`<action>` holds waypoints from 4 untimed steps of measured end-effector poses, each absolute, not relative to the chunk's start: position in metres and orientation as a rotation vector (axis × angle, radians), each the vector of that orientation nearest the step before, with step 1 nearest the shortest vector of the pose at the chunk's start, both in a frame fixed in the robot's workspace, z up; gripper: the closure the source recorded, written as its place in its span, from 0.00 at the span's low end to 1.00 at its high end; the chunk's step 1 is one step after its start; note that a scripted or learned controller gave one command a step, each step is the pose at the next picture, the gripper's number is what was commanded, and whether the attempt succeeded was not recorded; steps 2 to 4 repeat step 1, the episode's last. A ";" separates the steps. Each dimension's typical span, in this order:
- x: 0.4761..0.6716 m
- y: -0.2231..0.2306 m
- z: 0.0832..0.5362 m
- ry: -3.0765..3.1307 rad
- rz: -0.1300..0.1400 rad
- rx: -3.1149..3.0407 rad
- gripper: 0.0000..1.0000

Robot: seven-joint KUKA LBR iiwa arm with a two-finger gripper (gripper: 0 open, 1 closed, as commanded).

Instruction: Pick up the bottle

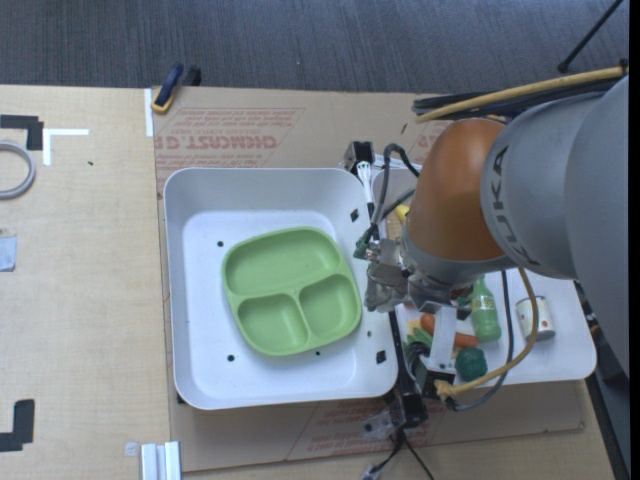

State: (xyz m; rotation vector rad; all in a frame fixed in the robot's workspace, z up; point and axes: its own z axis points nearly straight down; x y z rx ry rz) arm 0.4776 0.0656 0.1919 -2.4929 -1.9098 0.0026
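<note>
A small green bottle (485,314) lies in the right bin (560,358), just right of the arm's wrist and partly hidden by it. The arm's grey and orange bulk covers most of that bin. My gripper (428,303) points down under the wrist over the bin's left part, close beside the bottle. From this angle nothing shows whether it holds anything.
The left bin (190,268) holds a green divided plate (290,290). In the right bin, an orange piece (466,340) and a dark green piece (471,365) lie near the front, a white and yellow item (532,318) to the right, and something yellow (401,212) at the back.
</note>
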 end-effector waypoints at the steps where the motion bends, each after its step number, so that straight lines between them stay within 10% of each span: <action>1: 0.478 0.118 0.225 -1.835 0.002 -2.549 1.00; 4: 0.478 0.118 0.225 -1.835 0.002 -2.549 1.00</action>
